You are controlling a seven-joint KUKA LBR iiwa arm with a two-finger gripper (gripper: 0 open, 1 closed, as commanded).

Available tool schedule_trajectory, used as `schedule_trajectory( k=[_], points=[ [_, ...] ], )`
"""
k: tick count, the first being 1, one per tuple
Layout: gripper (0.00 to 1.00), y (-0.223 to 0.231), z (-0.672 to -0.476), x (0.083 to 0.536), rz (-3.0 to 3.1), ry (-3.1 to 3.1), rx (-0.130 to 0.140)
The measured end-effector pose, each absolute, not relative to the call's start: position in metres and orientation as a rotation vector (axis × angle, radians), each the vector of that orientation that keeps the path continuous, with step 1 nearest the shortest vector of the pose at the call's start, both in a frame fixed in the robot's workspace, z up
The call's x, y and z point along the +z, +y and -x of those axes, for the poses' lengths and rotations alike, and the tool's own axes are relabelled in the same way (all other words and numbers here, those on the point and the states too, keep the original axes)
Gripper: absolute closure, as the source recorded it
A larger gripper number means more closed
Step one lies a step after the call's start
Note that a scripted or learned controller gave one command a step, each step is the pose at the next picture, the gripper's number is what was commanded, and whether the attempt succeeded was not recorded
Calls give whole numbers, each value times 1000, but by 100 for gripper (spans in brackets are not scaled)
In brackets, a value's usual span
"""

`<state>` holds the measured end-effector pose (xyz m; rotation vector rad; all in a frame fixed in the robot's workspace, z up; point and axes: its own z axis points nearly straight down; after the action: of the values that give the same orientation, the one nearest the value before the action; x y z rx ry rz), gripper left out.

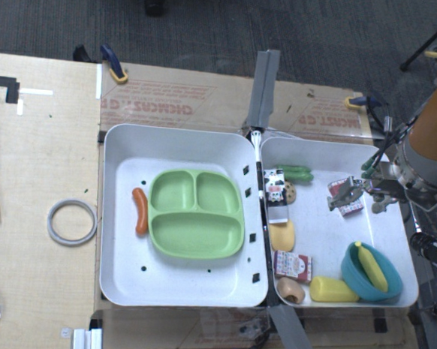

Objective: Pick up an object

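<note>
End effector (350,195) grasping crumpled packet (345,193) above right bin (395,221); blue bowl (370,276) with banana (373,266) nearby.

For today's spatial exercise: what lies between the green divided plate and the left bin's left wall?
In the camera view, an orange toy sausage lies between the green divided plate and the left bin's left wall.

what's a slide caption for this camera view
Gripper over right white bin; green divided plate in left white bin.
</note>
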<state>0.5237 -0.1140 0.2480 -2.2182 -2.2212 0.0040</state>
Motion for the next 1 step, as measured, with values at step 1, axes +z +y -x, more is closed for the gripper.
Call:
schedule_trajectory(
  k=[1],
  points=[
    [0,-164,-585,208,2247,-2193,4]
  ],
)
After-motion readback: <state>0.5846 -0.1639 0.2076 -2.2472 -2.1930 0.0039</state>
